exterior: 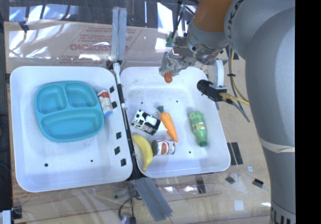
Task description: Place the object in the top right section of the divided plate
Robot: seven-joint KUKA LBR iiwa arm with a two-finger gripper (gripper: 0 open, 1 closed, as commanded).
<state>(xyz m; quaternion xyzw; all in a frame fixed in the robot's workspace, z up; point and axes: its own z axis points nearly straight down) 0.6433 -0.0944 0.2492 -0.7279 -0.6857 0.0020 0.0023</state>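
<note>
Arm: the grey arm (271,67) with its orange band fills the right side, closest to the lens, reaching in over the far edge of the right bin
Claw: the claw (169,73) hangs above the far rim of the right bin, clamped on a small red-orange object (168,77) that shows between its fingertips
Task object: that small red-orange object, held up over the far part of the right bin, well apart from the plate
Bins: two white bins side by side on the counter (60,42)
Left bin (30,168): holds one blue divided plate (68,110) with three sections, and one small can (105,102) lying just beside the plate's right edge, by the wall between the bins
Right bin (215,153): holds five loose things
Carrot (168,124): one, orange with a green top, near the middle
Green bottle (198,128): one, lying to the right of the carrot
Banana (143,151): one, at the near left corner
Can (163,147): one, on its side, touching the banana
Black-and-white carton (146,122): one, just left of the carrot
</note>
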